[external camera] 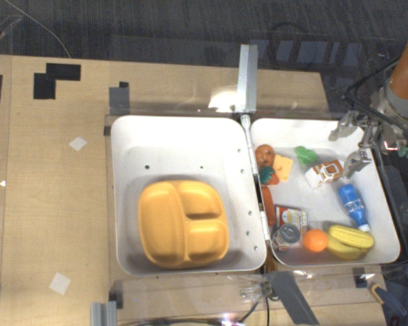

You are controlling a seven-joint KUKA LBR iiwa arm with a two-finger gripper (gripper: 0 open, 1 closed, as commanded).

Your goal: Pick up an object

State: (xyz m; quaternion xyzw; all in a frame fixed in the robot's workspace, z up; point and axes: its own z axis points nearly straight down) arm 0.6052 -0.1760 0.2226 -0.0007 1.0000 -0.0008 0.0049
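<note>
Hovering at the right bin's point(393, 250) far corner, two-finger gripper point(353, 141) spread wide, holding nothing, approach step. Nearest target, prob. small white-brown carton point(324, 173), just below; needs descent w/ fingers straddling.

Bright overhead light, soft shadows; glare on bin point(190, 124) rims, slight blur.

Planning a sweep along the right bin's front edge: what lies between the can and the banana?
In the camera view, an orange sits between the can and the banana, close beside the banana's near end, in the right bin.
</note>
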